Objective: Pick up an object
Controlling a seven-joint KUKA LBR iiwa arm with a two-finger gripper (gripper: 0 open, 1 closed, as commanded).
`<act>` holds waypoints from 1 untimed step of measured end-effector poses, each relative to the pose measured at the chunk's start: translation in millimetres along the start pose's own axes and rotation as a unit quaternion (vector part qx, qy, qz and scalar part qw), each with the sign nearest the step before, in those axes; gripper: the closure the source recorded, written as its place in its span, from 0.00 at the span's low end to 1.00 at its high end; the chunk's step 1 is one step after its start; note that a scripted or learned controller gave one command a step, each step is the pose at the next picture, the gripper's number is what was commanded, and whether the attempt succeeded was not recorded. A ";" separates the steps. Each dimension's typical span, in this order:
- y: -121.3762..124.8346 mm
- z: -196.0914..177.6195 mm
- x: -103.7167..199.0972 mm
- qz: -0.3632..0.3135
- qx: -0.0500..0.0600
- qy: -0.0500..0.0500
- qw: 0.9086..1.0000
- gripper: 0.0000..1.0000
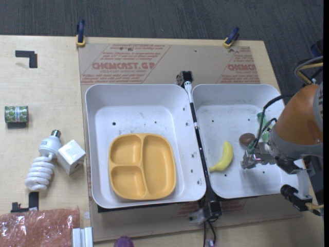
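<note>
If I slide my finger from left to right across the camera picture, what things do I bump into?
Green can → light bulb → white cube → yellow divided plate → banana → gripper.

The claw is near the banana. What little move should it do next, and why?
Probably slide a bit left, until it sits over the banana. The claw hangs in the right bin just right of the banana, with bare floor between them, and a small brown thing lies behind it.

The arm [303,122] partly hides a brown object [247,138]; purple thing [123,242] cut off below.
</note>
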State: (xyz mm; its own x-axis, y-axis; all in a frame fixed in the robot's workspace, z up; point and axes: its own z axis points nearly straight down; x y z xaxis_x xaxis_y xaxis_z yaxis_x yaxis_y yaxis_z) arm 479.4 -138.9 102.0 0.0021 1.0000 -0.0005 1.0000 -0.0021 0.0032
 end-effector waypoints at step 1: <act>-1.3 9.7 42.0 -0.001 0.001 0.000 1.000 0.00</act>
State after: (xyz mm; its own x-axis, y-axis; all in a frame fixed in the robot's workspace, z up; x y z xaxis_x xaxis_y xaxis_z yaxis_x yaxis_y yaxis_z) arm 478.2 -96.9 92.3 0.0007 1.0000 0.0002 1.0000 -0.0007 0.0008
